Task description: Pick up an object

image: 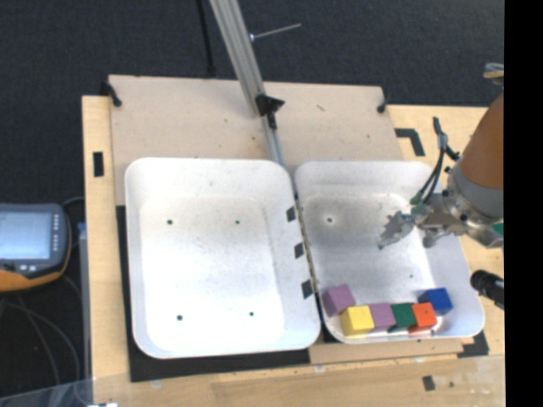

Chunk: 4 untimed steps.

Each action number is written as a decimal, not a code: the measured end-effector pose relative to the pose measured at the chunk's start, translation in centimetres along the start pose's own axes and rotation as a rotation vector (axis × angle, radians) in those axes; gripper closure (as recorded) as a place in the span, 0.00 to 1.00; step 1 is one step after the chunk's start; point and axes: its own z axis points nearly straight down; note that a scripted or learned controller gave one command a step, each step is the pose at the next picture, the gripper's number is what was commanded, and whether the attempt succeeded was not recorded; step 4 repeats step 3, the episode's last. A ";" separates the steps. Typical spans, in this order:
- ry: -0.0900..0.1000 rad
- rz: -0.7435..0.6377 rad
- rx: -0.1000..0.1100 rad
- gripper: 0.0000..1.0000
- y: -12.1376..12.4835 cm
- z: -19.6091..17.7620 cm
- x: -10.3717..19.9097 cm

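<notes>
Your gripper (399,229) hung over the middle of the right bin (356,185), and you couldn't tell how its claw stood. Six small blocks sat clustered along that bin's near edge: two purple (338,298), one yellow (357,320), one green (402,316), one orange (423,315), one blue (435,299). Together they ran in a line left to right. The left bin (212,253) lay alongside.

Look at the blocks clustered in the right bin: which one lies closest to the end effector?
The blue block, at the cluster's right end, lies closest to the end effector. The purple, yellow, green and orange blocks sit lower or further left.
</notes>
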 end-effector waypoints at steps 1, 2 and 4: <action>-0.002 -0.014 -0.008 0.00 -0.3 -20.1 1.4; 0.002 -0.021 -0.003 0.00 0.1 -24.7 14.3; -0.001 -0.020 -0.003 1.00 0.1 -25.7 13.7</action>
